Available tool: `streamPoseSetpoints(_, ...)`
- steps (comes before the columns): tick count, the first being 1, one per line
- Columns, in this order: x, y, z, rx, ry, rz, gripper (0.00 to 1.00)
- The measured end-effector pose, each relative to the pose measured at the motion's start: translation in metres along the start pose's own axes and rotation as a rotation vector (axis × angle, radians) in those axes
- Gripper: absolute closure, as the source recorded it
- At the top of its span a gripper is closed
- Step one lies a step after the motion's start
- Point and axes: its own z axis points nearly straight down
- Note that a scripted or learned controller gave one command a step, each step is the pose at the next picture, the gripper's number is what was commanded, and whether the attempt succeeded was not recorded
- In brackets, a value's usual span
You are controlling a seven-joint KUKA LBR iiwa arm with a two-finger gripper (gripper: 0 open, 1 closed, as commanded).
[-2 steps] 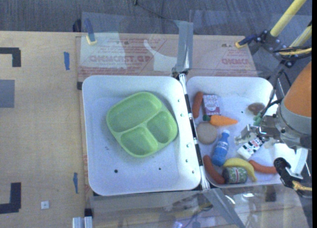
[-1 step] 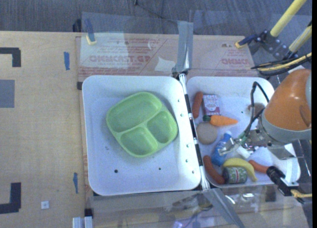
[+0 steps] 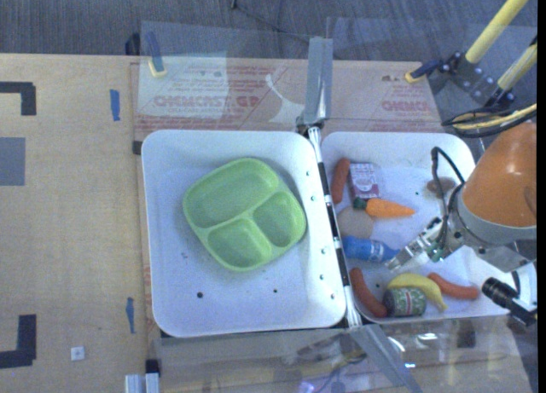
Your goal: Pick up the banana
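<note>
The tabletop [image 3: 68, 238] is pale, smooth wood with a few blue tape marks, and it bears two shallow white plastic bins with rounded corners set side by side. The left bin [image 3: 171, 297] holds a glossy light-green plate [image 3: 244, 212], lying tilted in the view and moulded into three compartments with soft, curved dividers. The right bin [image 3: 401, 157] is crowded with small toy foods: a reddish sausage [image 3: 341, 180] along its left wall, a small pink-and-white carton [image 3: 364, 181] just beside it, an orange carrot [image 3: 390, 208] with a green end, a blue bottle [image 3: 368, 250] lying on its side, a second reddish sausage [image 3: 368, 293] near the lower left corner, and a dark round can [image 3: 404, 301]. The banana [image 3: 420, 285] is a smooth yellow crescent in the lower part of the right bin, resting against the top of the can, with an orange-red pepper-like piece [image 3: 456, 289] just to its right. The grey arm with its orange band reaches in from the right, and the pincer [image 3: 420, 249] hangs just above the banana, close to the blue bottle's tip; whether it is released or clenched cannot be told, and nothing is seen grasped in it.
</note>
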Motion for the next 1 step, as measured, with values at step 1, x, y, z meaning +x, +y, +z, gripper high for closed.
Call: streamPoseSetpoints(1,0.0210,0.0085,-0.0125,0.010,0.004,0.633,0.00)
